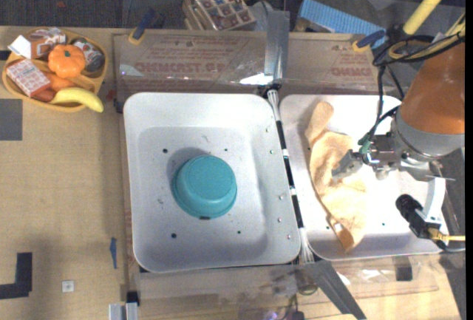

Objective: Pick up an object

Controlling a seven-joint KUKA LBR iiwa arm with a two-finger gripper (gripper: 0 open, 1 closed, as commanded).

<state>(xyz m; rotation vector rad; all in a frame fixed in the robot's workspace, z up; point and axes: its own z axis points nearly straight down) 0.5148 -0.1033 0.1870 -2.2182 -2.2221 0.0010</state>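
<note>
open gripper (346,165) just over tan cloth (334,179) in right bin (384,243)

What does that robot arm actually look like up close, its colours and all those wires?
The arm is a rounded grey body with a broad orange band above the wrist. Black cables loop along its upper side. Its gripper is a small grey metal piece with slim fingers, beside a black box-shaped attachment.
</note>
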